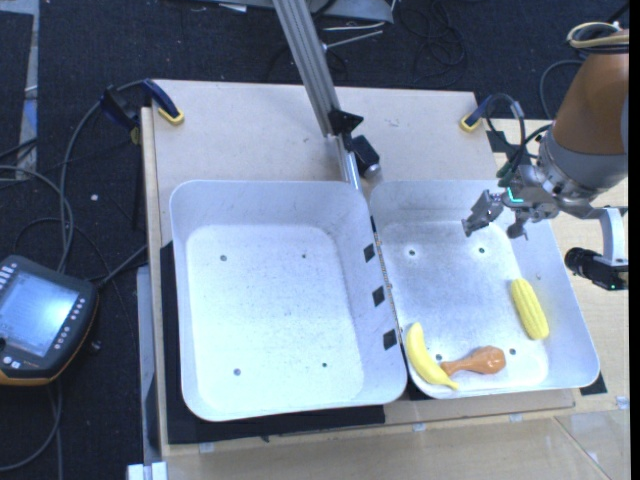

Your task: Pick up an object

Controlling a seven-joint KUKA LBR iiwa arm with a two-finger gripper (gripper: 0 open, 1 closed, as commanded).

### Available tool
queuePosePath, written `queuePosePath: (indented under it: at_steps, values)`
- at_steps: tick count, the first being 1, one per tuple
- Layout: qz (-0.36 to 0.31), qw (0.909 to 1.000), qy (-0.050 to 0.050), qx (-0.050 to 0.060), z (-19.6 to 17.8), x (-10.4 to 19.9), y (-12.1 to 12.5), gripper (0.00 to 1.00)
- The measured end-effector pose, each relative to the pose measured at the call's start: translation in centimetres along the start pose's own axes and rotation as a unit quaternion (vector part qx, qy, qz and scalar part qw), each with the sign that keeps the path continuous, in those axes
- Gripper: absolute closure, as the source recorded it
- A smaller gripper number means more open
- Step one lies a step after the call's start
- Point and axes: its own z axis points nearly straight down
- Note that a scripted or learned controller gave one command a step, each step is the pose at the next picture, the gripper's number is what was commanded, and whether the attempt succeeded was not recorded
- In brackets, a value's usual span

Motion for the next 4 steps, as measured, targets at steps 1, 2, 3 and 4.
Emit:
queuePosePath:
  at_steps: [1,2,3,4]
  values:
    - [0.000,1.0000,0.000,0.000,0.0,0.0,0.0,0.00]
    - [0.000,1.0000,0.000,0.002,5.6,0.5,0.8,0.00]
    - [0.000,1.0000,0.000,0.003,11.7,0.9,1.2,0.00]
    - [0.000,1.0000,0.000,0.001,12.7,0.9,1.2,0.00]
